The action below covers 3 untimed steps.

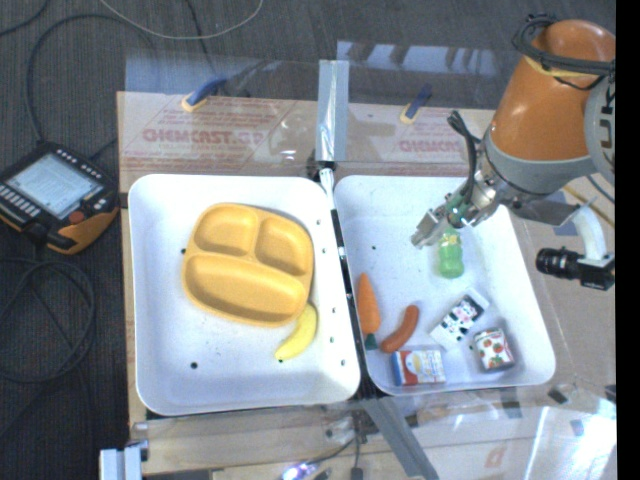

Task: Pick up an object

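Note:
My gripper (pixel 440 230) hangs over the upper middle of the right bin (pixel 400 203), its tip just left of and above a small green bottle (pixel 451 256). Lower in the same bin lie an orange carrot (pixel 368 303), a red sausage (pixel 400 329), a black-and-white carton (pixel 459 319), a strawberry-print box (pixel 492 349) and a small red-and-blue carton (pixel 418 367). The left bin (pixel 160 368) bears a yellow divided plate (pixel 250 262) with a banana (pixel 298 335) at its lower right edge.
A teach pendant (pixel 55 198) lies on the floor to the left of the bench. A metal divider strip (pixel 333 118) runs between the bins at the back. A black camera mount (pixel 575 263) juts in at the right of the right bin.

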Motion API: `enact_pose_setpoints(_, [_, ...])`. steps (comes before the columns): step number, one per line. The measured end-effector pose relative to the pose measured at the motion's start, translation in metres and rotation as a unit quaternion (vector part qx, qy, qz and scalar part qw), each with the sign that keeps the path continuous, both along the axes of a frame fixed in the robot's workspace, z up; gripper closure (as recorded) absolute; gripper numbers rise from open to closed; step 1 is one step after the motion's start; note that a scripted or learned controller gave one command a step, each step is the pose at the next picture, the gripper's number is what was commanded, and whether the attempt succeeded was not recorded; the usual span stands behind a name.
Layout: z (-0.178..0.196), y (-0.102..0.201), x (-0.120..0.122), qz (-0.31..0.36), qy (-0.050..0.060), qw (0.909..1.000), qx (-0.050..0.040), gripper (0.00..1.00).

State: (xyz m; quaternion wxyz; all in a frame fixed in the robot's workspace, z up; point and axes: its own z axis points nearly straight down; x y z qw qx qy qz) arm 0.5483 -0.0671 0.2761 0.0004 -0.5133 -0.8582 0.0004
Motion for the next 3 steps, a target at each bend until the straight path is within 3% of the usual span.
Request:
enact_pose_setpoints(1, [-0.022, -0.005, 0.077, -0.141, 0.001, 0.9900, -0.0009, 1.00])
enact_pose_setpoints(2, [-0.022, -0.005, 0.077, -0.141, 0.001, 0.9900, -0.0014, 0.00])
enact_pose_setpoints(3, [-0.038, -0.062, 0.052, -0.173, 0.002, 0.9848, -0.0012, 0.00])
